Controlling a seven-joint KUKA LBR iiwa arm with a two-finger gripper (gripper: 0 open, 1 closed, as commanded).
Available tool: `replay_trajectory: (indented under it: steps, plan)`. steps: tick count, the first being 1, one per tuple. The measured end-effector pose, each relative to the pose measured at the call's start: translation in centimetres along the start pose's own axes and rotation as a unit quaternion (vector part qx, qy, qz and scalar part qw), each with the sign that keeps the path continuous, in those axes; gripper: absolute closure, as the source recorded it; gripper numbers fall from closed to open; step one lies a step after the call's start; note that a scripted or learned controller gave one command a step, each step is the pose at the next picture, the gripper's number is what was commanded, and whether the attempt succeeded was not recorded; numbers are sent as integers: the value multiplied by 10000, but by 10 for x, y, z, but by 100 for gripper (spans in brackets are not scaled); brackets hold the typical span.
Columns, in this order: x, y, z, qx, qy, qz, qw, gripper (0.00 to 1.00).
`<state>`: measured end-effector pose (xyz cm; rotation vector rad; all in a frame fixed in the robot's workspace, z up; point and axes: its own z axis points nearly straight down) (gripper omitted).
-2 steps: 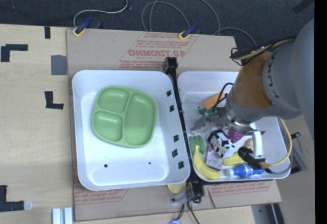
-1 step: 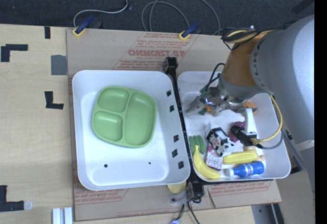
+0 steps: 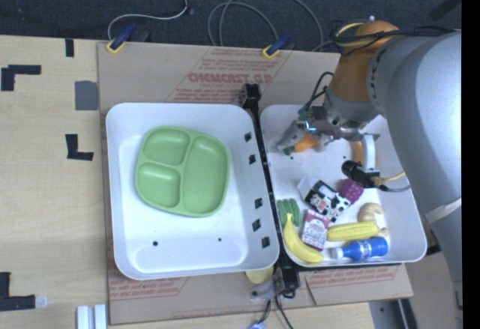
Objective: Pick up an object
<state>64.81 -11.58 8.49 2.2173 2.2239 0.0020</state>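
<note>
**Gripper down in the right bin, no pick confirmed**

From my remote seat, the gripper (image 3: 296, 142) sits low in the top-left part of the right bin (image 3: 401, 204). Something orange (image 3: 304, 145) is right at the fingertips, maybe a carrot. I can't tell if the hand is open or clamped, so I'm not calling it a grab. The rest of the pile lies near the bin's front: banana (image 3: 296, 243), corn (image 3: 351, 231), blue bottle (image 3: 365, 249). The left bin (image 3: 124, 125) has the green plate (image 3: 182, 171). I'd say the approach is done; secure grip and lift are left.
</note>
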Motion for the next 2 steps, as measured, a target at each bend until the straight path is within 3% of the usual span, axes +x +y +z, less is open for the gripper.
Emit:
replay_trajectory:
  steps: [1,2]
  plan:
    - [-5,17,2,124,34,25,9999,0]
    - [-6,14,-3,172,22,29,9998,100]
